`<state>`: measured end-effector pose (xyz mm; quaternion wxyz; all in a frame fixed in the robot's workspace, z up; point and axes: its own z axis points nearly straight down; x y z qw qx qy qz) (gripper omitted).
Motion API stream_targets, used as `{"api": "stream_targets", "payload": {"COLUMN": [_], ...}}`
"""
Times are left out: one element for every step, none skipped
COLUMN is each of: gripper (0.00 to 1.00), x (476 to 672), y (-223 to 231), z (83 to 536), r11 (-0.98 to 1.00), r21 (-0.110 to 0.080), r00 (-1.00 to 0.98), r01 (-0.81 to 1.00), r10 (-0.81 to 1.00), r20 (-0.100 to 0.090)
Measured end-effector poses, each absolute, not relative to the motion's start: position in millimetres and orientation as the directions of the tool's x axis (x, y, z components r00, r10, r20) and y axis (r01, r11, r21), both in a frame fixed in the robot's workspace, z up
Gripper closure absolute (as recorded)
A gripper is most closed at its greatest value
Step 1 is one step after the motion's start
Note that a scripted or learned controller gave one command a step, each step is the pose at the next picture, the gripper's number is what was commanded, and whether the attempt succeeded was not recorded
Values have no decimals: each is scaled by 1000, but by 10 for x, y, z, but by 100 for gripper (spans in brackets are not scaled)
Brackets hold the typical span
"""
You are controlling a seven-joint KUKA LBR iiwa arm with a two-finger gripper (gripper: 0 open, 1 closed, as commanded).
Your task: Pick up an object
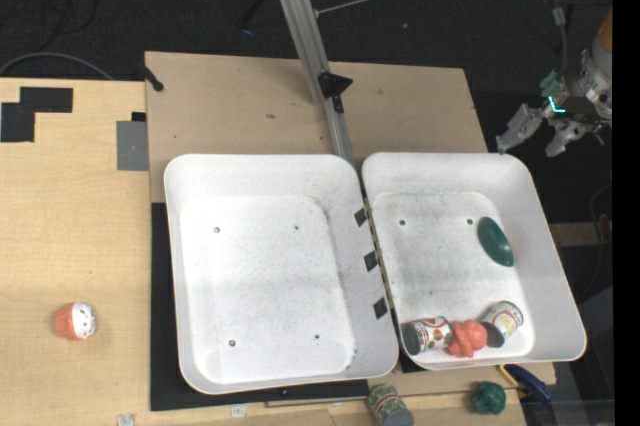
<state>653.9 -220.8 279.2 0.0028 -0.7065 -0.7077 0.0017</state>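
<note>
We see two white bins side by side on the bench. The left bin (262, 274) has a speckled white floor with a few small dark dots. The right bin (455, 182) holds four things.

Near its right wall lies a dark green oval piece (494, 241), smooth and flat-looking, tilted so its long side runs down and to the right. Along the near edge sit three things in a row. On the left is a small can (428, 334) lying on its side, with a red and white label. Touching it on the right is an orange-red lumpy toy (465, 339). Just beside that lies a second can (503, 322), also on its side, with a yellowish and red label and its pale round end turned toward us.

The gripper (536, 127) hangs outside the bins, above and to the right of the right bin's far corner, well apart from everything inside. Its two pale fingers (516, 128) stand spread wide, with nothing between them.

Outside the bins, an orange and white ball (75, 321) rests on the light wooden table (60, 214) at the left. By the near edge, below the right bin, we see a green fuzzy lump (488, 398) and a dark can (385, 403). A metal rail (305, 34) runs from the top down to the gap between the bins.
</note>
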Motion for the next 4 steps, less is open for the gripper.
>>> {"api": "stream_targets", "payload": {"gripper": [0,0,0,0], "x": [6547,6520,6538,6559], "y": [-2204,-2158,-2209,-2119], "z": [2820,2178,1753,1270], "r11": [4,3,1,2], "r21": [-3,-8,-2,-5], "r00": [-4,-3,-1,-2], "r01": [1000,1000,1000,1000], "r10": [1000,1000,1000,1000], "r20": [0,2,0,2]}}
